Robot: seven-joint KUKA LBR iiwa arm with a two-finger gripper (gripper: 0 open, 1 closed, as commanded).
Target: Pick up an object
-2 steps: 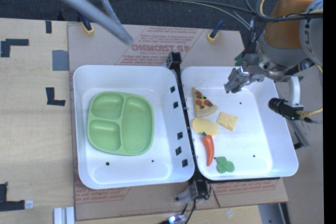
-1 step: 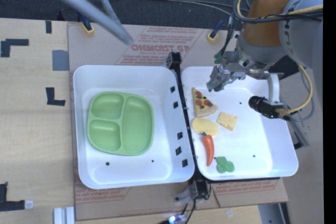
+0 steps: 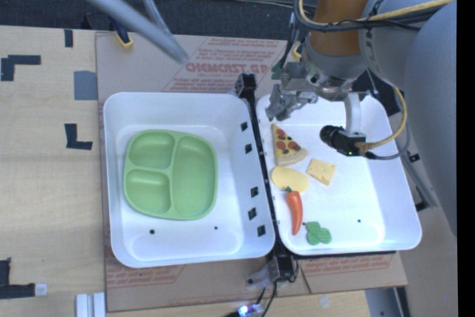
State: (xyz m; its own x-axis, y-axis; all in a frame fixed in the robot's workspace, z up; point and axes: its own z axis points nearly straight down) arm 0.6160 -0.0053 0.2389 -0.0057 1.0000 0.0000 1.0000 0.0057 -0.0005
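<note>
Camera view: cardboard [image 3: 223, 59] print, perhaps "QUICKCAST"; gripper [image 3: 280, 109] above.

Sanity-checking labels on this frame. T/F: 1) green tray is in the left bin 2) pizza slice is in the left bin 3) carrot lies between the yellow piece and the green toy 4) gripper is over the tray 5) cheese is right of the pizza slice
1) The tray is in the left bin: true.
2) The pizza slice is in the left bin: false, it lies in the right bin, near the divider.
3) The carrot lies between the yellow piece and the green toy: true.
4) The gripper is over the tray: false, it hangs over the right bin's upper left corner, just above the pizza slice.
5) The cheese is right of the pizza slice: true.
</note>
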